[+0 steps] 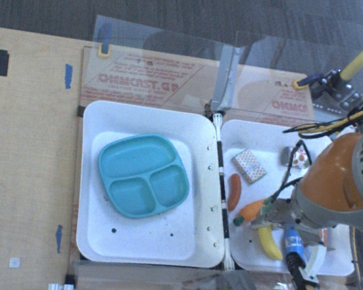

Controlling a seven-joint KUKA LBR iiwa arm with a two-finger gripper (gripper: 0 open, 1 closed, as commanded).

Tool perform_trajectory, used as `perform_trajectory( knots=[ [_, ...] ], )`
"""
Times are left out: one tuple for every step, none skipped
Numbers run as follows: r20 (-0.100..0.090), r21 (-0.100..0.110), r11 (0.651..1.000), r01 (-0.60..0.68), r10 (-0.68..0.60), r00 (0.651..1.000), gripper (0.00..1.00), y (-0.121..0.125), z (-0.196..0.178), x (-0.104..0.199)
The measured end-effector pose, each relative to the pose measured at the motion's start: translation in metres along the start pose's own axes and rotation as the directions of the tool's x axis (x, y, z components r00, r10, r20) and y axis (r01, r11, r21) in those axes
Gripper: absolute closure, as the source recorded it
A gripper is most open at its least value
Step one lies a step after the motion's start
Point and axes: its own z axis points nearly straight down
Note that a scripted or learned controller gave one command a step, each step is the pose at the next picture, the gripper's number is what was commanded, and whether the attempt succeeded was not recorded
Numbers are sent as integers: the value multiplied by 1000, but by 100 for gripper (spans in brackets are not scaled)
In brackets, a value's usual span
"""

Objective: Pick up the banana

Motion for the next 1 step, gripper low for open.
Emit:
perform_trajectory(
  knots=[
    [2, 9, 998, -60, 60, 998, 100, 10, -140, 60]
  ],
)
